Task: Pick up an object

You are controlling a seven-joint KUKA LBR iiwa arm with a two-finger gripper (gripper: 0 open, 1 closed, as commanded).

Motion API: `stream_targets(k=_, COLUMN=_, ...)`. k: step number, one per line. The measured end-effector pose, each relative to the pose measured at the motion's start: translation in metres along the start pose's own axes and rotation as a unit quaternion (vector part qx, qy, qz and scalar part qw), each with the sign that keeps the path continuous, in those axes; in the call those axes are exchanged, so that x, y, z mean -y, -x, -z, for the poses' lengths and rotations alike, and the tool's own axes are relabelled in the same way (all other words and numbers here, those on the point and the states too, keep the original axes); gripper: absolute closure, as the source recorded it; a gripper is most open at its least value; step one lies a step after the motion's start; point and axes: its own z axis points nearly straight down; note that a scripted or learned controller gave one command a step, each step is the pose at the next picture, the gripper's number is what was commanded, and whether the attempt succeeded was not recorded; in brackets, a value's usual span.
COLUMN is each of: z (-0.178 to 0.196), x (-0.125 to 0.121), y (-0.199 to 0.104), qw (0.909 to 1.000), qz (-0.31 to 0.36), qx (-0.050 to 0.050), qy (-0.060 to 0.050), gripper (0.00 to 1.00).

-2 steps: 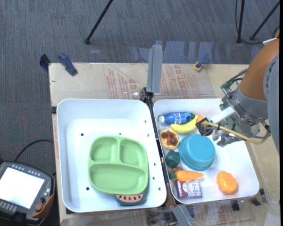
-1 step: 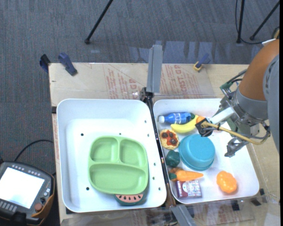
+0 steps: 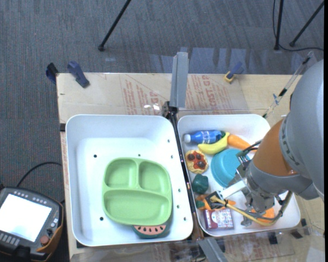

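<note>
Gripper (image 3: 257, 205) sits low in the right bin (image 3: 273, 125), at the lower right of the frame, among a clutter of small things. Whether it is open or closed cannot be told, and nothing can be seen in its hold.

Just left of it lie a small red-brown box (image 3: 217, 218) and a dark green toy (image 3: 200, 184). A blue bowl (image 3: 225, 167) is just above it. Further up are a toy pizza (image 3: 197, 160), a banana (image 3: 213, 144), a carrot (image 3: 238, 141) and a blue bottle (image 3: 203, 136).

The left bin (image 3: 85, 146) holds a green divided plate (image 3: 136, 191) with a watermelon slice (image 3: 152, 229) at its lower edge.

This looks like the reach-and-grasp step, with no object lifted yet. The pick is likely to come from the pile under the wrist. The next move calls for closing on one item only, then a straight lift clear of the bowl's rim.

Red print on the cardboard (image 3: 126, 94) above the bins cannot be made out, and the labels on the box and bottle are too small to read.
</note>
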Motion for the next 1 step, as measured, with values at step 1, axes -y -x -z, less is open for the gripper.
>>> stream_targets(k=1, z=0.0119, x=-0.0015, y=-0.0008, qw=1.0000, qz=-0.002, qx=-0.002, qy=-0.001, gripper=1.00)
